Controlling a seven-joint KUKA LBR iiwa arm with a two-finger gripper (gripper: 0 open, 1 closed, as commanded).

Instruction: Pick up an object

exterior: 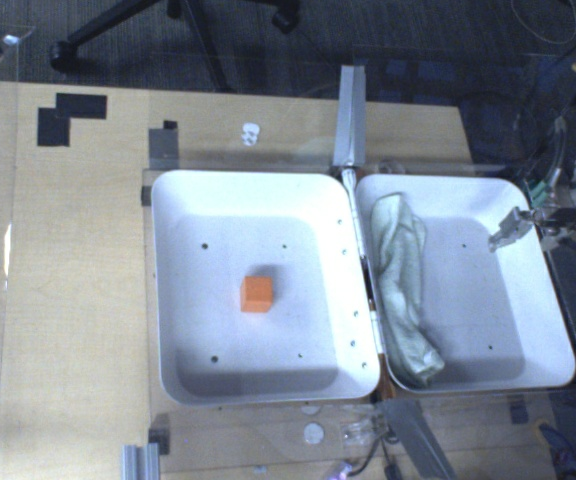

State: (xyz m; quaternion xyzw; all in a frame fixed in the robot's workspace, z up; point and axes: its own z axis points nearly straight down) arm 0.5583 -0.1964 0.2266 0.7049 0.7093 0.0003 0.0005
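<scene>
Gripper point(513, 230) at right bin's point(528, 373) far right edge, small and blurred; can't tell if the jaws are wide or narrow, nothing seen between them. Arm mostly cut off at frame edge. Crumpled cloth point(403, 286) lies along right bin's left wall, folds hard to read. Orange cube point(257, 294) sits mid left bin point(183, 368), well apart from gripper. Bench point(68, 298) is light wood.

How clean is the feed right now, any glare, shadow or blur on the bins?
Camera view: orange block sharp with a faint shadow; soft shading along the left bin's walls; the cloth reads clearly; the pincer at the right bin's edge is small and slightly blurred.
</scene>
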